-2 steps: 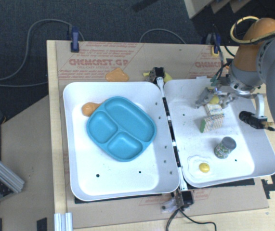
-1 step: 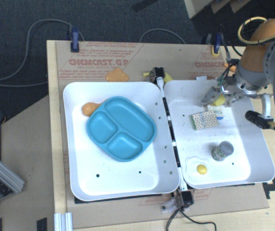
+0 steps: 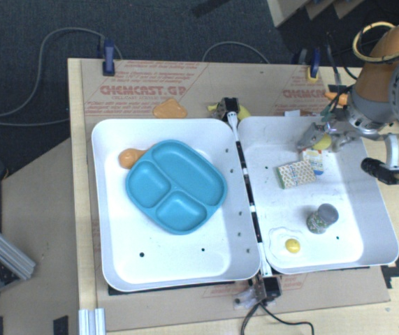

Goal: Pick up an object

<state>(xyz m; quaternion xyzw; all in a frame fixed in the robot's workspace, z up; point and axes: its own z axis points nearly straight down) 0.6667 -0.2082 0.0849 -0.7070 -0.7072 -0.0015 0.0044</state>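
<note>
From above the bench we look down first on its near edge, where a tangle of dark cable [image 3: 258, 306] trails out from under the seam between the two bins.

In the right-hand shallow white plastic bin [image 3: 367, 250], nearest us, lies a flat white fried-egg toy with a yellow yolk [image 3: 288, 243], close to the bin's front-left corner. Just beyond it, to the right, sits a small round grey-and-green capped container [image 3: 321, 218]. Further in, near the bin's middle, a small speckled rectangular packet [image 3: 295, 174] lies tilted, with a little white-and-blue piece [image 3: 314, 161] touching or just beside its far right corner; we cannot tell which.

In the left-hand shallow white plastic bin [image 3: 122, 257], a blue three-compartment plastic plate [image 3: 176, 185] rests at an angle, and an orange rounded toy [image 3: 129, 158] peeps out from under its far left rim.

At the far right, the grey arm with its orange band [image 3: 384, 65] reaches in over the right bin's back corner. Its two-finger gripper [image 3: 321, 137] hangs low over a small yellow object [image 3: 320, 142]; how far apart its tips stand, and whether anything is caught there, we cannot tell.

Beyond the bins, on the brown printed board [image 3: 185, 82], lie an orange flat scrap [image 3: 170, 108] and a black-and-yellow clip [image 3: 228, 107] at the seam's far end, with blue clamps [image 3: 107, 54] at the board's back edge.
</note>
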